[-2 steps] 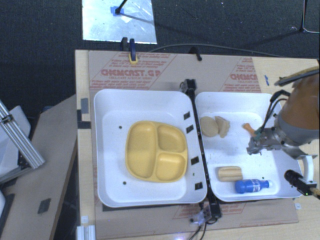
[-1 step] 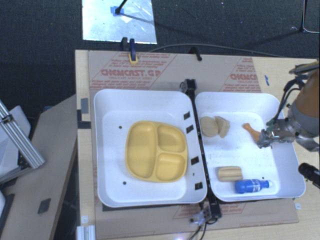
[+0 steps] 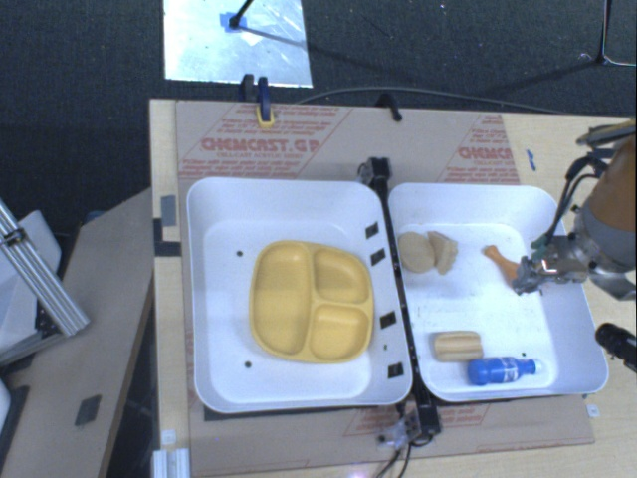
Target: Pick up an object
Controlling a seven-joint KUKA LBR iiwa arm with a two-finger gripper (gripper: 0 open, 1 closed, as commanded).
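Note:
The right bin (image 3: 468,207) holds a pale tan lump (image 3: 428,252) at its left, a small orange-brown piece (image 3: 500,259) further right, a tan block (image 3: 457,346) near the front and a blue bottle (image 3: 501,369) lying on its side. My gripper (image 3: 529,277) hangs low at the bin's right side, just right of and below the orange-brown piece, close to touching it. The arm comes in from the right.
The left bin (image 3: 229,207) bears a yellow divided plate (image 3: 311,300). A black divider with clips (image 3: 388,277) runs between the bins. Brown cardboard lies under both. A silver sheet (image 3: 237,28) lies on the dark floor at the back.

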